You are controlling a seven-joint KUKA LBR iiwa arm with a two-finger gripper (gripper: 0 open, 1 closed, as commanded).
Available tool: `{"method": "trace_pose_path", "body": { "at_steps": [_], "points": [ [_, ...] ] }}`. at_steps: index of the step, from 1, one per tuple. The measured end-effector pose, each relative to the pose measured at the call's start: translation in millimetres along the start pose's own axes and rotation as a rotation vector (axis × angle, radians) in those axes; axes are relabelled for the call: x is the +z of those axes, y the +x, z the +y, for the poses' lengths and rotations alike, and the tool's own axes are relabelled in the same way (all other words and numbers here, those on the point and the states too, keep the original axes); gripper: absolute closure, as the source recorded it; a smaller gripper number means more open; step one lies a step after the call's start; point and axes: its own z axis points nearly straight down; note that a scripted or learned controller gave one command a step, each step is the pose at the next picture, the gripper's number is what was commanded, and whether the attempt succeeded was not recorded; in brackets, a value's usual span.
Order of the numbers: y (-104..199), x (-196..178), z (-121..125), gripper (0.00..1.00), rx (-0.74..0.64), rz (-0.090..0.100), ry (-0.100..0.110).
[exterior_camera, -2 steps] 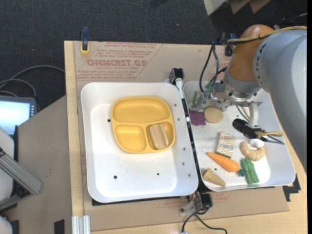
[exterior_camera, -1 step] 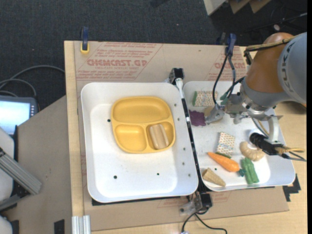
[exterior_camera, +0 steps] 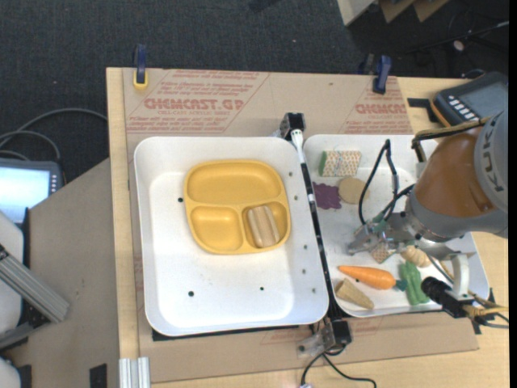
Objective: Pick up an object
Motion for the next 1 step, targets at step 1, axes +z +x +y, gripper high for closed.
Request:
{"method": "trace_pose_path", "body": {
  "at_steps": [1],
  "points": [
    [1.0, -12.4, 4.4, 1.00, -0.002, -0.004, -0.011]
  ]
}}
